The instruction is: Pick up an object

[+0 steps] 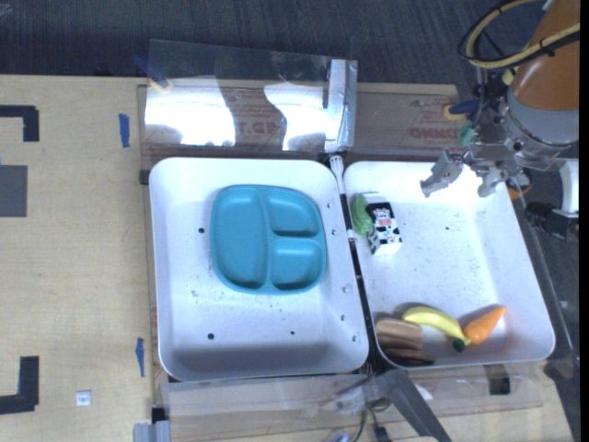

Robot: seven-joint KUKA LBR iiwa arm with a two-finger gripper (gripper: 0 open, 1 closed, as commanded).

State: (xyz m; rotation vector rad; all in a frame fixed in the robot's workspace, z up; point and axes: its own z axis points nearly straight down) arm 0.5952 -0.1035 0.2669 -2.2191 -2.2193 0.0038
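Hovering: the gripper (465, 175) hangs over the far right part of the right bin (460, 265), with nothing between its jaws; no object is under it, so by my reading it is poised before a reach, not in a grasp.
Jaws: apart, one finger pointing toward the bin's middle, the other nearer the arm, with bare white floor showing between them.
Arm: grey with the orange band (552, 72) above the wrist, entering from the right over the bin's far corner.
Candidate near divider: a small black-and-white toy (384, 231) lies just beside a green item (361, 212), both pressed close to the wall shared with the left bin (184, 320); that wall may crowd one finger.
Candidates at near edge: a banana (434, 323), an orange carrot-like piece (483, 321) and a brown block (398, 336) are bunched together, touching or nearly so, against the near wall; picking one cleanly looks harder there.
Left bin contents: a blue divided plate (269, 238) lies flat in the middle, well apart from the gripper.
Table: the tan table (74, 274) carries both bins side by side.
Likely target: cannot tell; the toy lies nearest the gripper.
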